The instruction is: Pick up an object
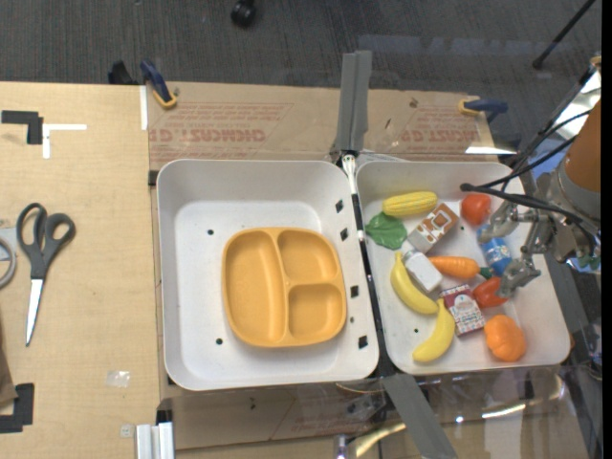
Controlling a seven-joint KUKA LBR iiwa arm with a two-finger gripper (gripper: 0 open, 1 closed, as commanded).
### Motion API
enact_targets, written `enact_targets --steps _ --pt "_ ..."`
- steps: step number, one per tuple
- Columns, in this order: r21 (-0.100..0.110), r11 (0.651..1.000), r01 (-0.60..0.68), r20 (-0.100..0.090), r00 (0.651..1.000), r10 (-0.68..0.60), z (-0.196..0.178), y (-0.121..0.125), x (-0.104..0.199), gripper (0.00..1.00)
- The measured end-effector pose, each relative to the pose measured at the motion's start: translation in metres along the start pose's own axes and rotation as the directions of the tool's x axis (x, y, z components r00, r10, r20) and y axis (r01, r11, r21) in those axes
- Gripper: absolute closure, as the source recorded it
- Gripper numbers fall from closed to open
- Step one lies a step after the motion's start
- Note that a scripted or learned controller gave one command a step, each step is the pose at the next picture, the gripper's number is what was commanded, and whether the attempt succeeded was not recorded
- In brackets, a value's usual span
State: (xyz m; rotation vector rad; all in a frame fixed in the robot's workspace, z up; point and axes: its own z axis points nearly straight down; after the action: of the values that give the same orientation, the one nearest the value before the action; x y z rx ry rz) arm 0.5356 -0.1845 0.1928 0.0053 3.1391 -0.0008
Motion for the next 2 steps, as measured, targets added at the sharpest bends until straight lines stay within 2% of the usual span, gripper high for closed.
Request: enact_targets --steps 1,2 --pt "0.006 0.994 -0.112 0.031 0.993 0.112 0.079 -0.001 0.004 0.0" --pt "0.001 0.969 -0.247 0.011 0.969 0.247 0.096 0.042 0.03 0.0"
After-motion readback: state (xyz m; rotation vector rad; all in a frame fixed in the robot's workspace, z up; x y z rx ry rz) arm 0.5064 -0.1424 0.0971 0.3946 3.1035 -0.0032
